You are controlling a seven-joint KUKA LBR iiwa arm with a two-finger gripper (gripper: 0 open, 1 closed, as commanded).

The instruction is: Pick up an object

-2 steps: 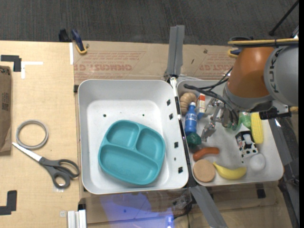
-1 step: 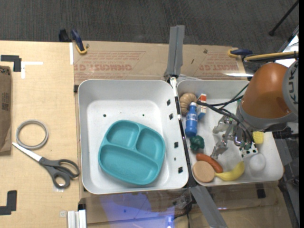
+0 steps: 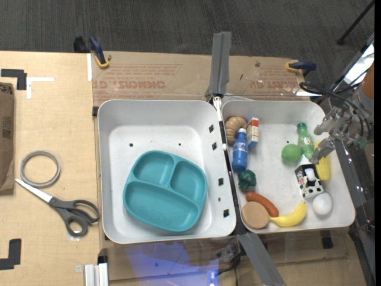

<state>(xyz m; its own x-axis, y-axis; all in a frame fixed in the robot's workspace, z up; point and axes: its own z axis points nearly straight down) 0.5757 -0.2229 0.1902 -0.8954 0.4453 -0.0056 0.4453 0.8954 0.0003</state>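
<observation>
The right bin (image 3: 274, 109) holds several small items: a green ball (image 3: 291, 153), a green bottle (image 3: 305, 138), a yellow piece (image 3: 324, 170), a black-and-white box (image 3: 309, 181), a white egg (image 3: 322, 204), a banana (image 3: 290, 215), a tan round bun (image 3: 255, 215), a red sausage (image 3: 262, 202), a blue bottle (image 3: 240, 151) and a white tube (image 3: 253, 131). My gripper (image 3: 324, 139) hangs over that bin's right side, just right of the green bottle. It is open, with nothing between its fingers.
A teal divided plate (image 3: 165, 189) lies in the left bin (image 3: 113, 130). On the wooden bench to the left are scissors (image 3: 64, 205) and a tape roll (image 3: 40, 167). A grey bar (image 3: 220, 64) runs back between the bins.
</observation>
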